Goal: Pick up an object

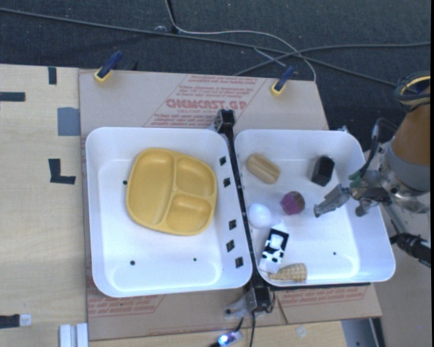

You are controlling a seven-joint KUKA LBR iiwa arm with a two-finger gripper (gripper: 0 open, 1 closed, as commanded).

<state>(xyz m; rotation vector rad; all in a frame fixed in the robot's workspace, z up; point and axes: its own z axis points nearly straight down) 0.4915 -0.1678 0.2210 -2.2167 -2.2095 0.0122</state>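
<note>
Still on the approach here: my tool (pixel 345 201) hangs over the right bin's (pixel 347 266) right edge, fingers spread, nothing in them. Nearest target is the purple ball (pixel 292 202), mid-bin. Next I need to slide left and drop over it.

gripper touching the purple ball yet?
Apart. In the camera view, bare white bin floor shows between the gripper, at the right bin's right side, and the purple ball.
</note>
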